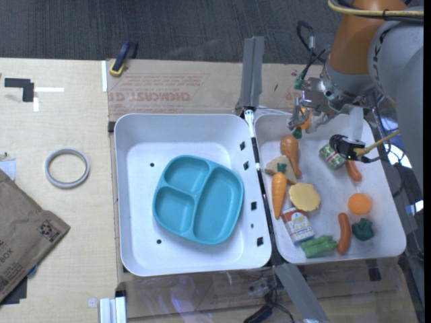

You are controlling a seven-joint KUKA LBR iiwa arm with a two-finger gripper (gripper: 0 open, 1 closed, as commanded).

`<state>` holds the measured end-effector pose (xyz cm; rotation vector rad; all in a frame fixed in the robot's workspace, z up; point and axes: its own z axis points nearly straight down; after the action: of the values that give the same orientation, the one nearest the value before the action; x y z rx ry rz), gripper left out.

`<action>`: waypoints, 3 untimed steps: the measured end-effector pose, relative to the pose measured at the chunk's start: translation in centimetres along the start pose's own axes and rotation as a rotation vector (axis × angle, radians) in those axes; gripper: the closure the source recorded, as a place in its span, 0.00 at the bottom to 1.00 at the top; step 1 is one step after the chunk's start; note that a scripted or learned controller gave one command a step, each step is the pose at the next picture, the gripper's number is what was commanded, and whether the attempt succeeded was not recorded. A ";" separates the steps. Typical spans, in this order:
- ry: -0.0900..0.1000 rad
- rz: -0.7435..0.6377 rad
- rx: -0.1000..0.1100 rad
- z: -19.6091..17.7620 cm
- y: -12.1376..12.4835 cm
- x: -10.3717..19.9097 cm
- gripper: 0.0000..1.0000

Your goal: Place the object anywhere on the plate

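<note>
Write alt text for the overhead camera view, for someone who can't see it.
A blue three-compartment plate sits in the left white bin. The right white bin holds toy food, including a carrot, while the arm's gripper hovers at its far edge.

Blue plate (199, 199), white bins (135, 180)

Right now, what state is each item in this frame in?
Blue plate: flat in left bin, nothing on it.
Carrot: lying in right bin.
Sausage: lying in right bin.
Tape roll: flat on bench.
Gripper: above right bin's far edge.
</note>
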<state>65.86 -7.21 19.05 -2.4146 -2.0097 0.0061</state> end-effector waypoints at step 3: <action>0.000 -0.030 0.003 -0.8 -6.5 9.4 1.00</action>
<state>61.20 3.26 19.87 -2.3832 -2.0441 0.0088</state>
